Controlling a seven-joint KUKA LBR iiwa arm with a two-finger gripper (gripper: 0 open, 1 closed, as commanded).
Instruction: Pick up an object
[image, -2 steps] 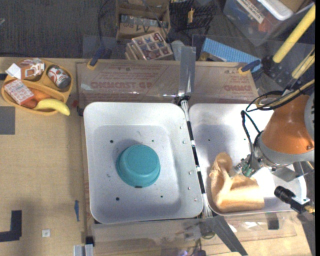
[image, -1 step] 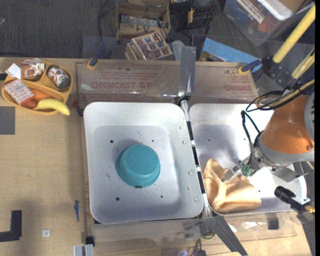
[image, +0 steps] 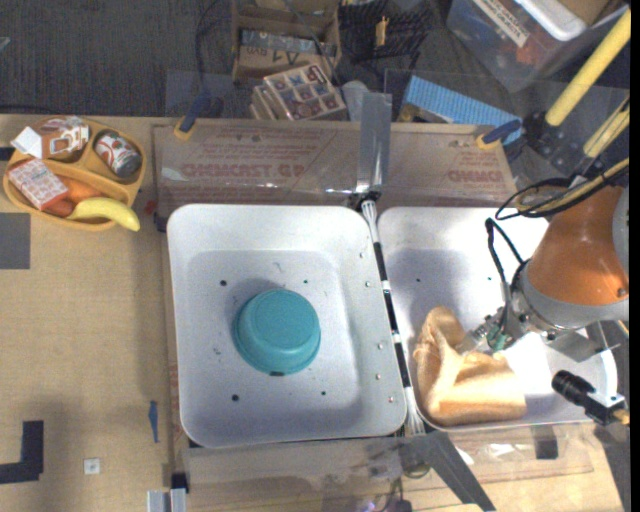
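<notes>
A tan, bread-like soft object (image: 462, 375) lies in the right bin (image: 440, 250), against its near left corner. My gripper (image: 492, 337) hangs low over that bin, right at the object's upper right edge, with the orange band of the arm (image: 580, 262) above it. A teal upturned bowl (image: 278, 330) sits in the middle of the left bin (image: 200, 260), well away from the gripper.
A yellow tray (image: 70, 175) with a banana, cans and boxes rests on the bench at the far left. Cardboard walls (image: 270, 165) run behind both bins. Black cables (image: 510, 215) loop from the arm over the right bin's far side.
</notes>
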